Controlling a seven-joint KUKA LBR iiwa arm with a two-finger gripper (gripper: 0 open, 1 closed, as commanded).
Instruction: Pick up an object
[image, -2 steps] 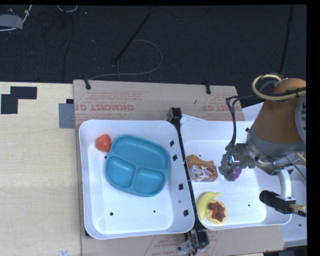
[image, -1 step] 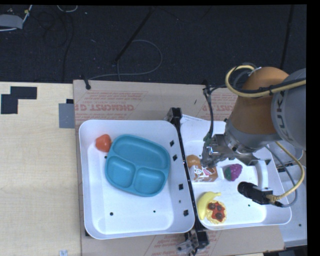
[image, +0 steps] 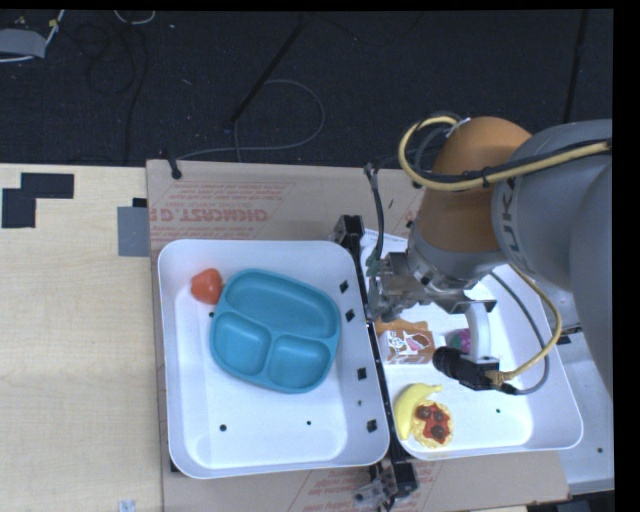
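Currently I log: grey two-finger gripper (image: 398, 290) low over the right white bin (image: 545, 425), finger state impossible to tell. Brown printed snack packet (image: 408, 343) lies just below it. Left white bin (image: 190, 420): blue three-compartment plastic tray (image: 275, 330), red-orange ball (image: 207, 286) touching it.

The arm (image: 500, 220) crowds the right bin's (image: 545, 425) upper half. In the left bin (image: 260, 445), the blue tray (image: 275, 330) fills the middle; bare floor lies along its bottom edge.
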